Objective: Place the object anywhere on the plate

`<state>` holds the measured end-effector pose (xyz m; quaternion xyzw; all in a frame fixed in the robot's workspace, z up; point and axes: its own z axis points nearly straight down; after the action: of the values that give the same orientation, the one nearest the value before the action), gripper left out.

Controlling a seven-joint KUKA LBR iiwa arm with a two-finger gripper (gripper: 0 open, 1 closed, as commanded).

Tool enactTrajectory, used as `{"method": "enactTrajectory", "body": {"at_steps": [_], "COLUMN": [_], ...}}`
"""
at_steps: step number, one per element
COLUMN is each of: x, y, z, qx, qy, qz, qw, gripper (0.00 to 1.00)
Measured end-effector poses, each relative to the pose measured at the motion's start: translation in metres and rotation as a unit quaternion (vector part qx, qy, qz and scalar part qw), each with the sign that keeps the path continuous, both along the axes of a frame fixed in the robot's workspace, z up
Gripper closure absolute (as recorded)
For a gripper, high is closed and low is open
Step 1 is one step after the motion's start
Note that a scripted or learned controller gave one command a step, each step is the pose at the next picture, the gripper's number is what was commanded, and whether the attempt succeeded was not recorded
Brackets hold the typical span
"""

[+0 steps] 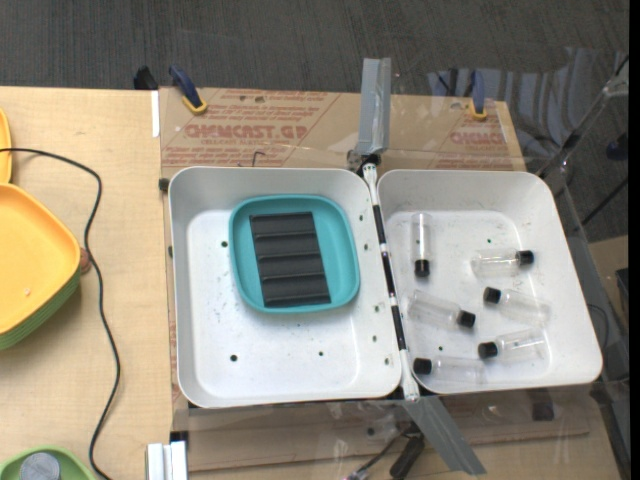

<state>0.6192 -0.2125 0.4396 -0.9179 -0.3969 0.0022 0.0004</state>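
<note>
A teal square plate [344,258] with a dark ribbed insert lies in the upper middle of the left white bin [205,308]. In the right white bin [560,228] lie several clear plastic tubes with black caps: one upright-lying tube [421,244] near the divider, one [503,261] at the right, one [441,313] in the middle, one [512,345] lower right and one [447,367] along the front edge.
A brown cardboard sheet [270,128] lies behind the bins, held by clamps. Yellow and green dishes [30,263] sit on the wooden table at the left, with a black cable [100,298] running past them. A grey post [375,108] stands behind the divider.
</note>
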Motion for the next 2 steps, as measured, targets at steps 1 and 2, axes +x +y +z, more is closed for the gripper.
{"method": "enactTrajectory", "body": {"at_steps": [1, 2], "x": [-0.001, -0.017], "y": [0.000, -0.007], "z": [-0.001, -0.001], "qx": [0.0000, 0.0001], "qy": [0.001, 0.001], "qz": [-0.064, -0.136], "qw": [0.9980, 0.9907], "gripper": [0.00, 0.00]}}
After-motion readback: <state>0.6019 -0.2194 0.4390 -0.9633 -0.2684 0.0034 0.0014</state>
